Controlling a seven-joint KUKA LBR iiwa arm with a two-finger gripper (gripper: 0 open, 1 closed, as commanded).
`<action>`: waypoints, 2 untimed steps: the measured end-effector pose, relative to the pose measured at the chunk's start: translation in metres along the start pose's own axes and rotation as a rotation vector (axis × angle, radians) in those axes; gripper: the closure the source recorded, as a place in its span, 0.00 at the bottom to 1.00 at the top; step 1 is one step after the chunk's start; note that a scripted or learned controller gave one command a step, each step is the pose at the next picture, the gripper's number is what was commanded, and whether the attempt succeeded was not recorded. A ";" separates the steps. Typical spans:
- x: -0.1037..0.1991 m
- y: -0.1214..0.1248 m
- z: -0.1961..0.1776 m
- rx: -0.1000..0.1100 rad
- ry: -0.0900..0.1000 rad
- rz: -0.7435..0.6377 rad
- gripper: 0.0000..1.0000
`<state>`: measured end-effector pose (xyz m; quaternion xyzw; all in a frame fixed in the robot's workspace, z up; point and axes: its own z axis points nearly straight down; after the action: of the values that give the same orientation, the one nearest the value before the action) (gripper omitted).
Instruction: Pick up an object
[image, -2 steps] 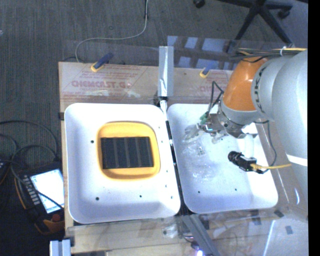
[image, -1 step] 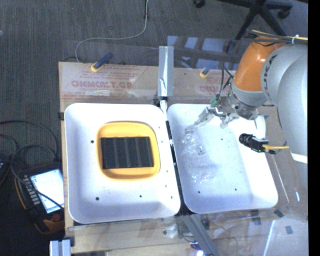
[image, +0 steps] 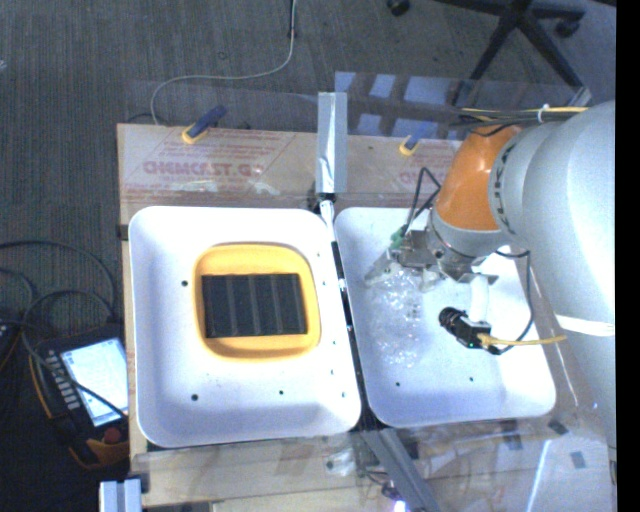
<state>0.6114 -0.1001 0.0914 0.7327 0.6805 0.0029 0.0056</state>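
Beneath the gripper (image: 418, 262) lies crumpled clear plastic (image: 400, 300) in the right bin (image: 520, 395). Whether anything is grasped, I cannot tell. Far off sits a yellow tray (image: 256, 303).

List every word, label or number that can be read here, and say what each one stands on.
Red stencilled print on the cardboard sheet behind the left bin: too faint and blurred to read.
More red print on the cardboard behind the right bin: blurred, partly hidden by the arm.
Lit screen of the handheld device on the floor: too small to read.

Both white bins (image: 160, 400) look like smooth, faintly glossy plastic; the yellow tray (image: 258, 345) is matt with a dark ribbed insert; crinkly clear film (image: 398, 310) glints.
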 end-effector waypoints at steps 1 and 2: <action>0.001 0.000 -0.009 0.000 0.003 0.000 1.00; -0.040 0.050 -0.167 0.012 -0.001 0.123 1.00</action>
<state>0.6565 -0.1432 0.2588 0.7731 0.6343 -0.0015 0.0013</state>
